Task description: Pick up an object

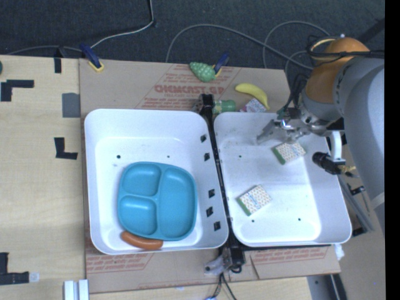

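At the counter's near edge, a cardboard sheet [169,264] lies under two white bins. The left bin [100,130] holds a blue divided plate [156,200] with an orange sausage [142,240] against its near rim. The right bin [325,224] holds a patterned packet [254,199] near its middle and another [289,152] toward its far right corner, just beneath the hand [278,132]. Whether the hand grips it, I cannot tell. A banana [252,94] and a green toy [202,71] lie beyond the bins, dark carpet [187,11] past the far edge.

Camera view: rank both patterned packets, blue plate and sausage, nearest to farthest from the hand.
From the hand, in the right bin:
1. Upper packet, right bin, just beside it.
2. Lower packet, right bin, nearer the front.
3. Blue plate, left bin.
4. Sausage, left bin's front edge.
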Robot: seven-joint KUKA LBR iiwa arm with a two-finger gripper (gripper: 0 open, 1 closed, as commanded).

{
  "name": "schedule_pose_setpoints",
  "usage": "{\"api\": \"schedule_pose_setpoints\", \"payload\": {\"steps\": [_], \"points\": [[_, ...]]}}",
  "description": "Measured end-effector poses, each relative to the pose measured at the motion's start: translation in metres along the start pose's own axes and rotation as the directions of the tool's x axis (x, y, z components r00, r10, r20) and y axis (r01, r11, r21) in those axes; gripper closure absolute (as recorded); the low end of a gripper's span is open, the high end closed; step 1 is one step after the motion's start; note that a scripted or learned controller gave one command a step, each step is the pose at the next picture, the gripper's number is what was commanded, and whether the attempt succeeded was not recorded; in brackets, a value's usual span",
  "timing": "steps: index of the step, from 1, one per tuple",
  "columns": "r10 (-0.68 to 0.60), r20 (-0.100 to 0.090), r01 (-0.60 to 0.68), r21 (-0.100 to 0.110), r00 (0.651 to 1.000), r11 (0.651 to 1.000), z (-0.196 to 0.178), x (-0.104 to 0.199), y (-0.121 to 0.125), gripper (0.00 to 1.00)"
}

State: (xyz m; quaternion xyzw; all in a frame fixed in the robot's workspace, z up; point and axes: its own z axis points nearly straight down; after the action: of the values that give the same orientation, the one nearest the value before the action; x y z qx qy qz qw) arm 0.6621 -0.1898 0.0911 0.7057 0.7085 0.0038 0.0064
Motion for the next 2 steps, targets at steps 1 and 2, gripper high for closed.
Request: {"api": "schedule_pose_setpoints", "payload": {"steps": [1, 2], "points": [[0.0, 0.005, 0.0, -0.005, 1.0, 1.0, -0.002, -0.001, -0.03, 0.0], [0.003, 0.008, -0.003, -0.008, 1.0, 1.0, -0.002, 0.015, -0.056, 0.0]]}}
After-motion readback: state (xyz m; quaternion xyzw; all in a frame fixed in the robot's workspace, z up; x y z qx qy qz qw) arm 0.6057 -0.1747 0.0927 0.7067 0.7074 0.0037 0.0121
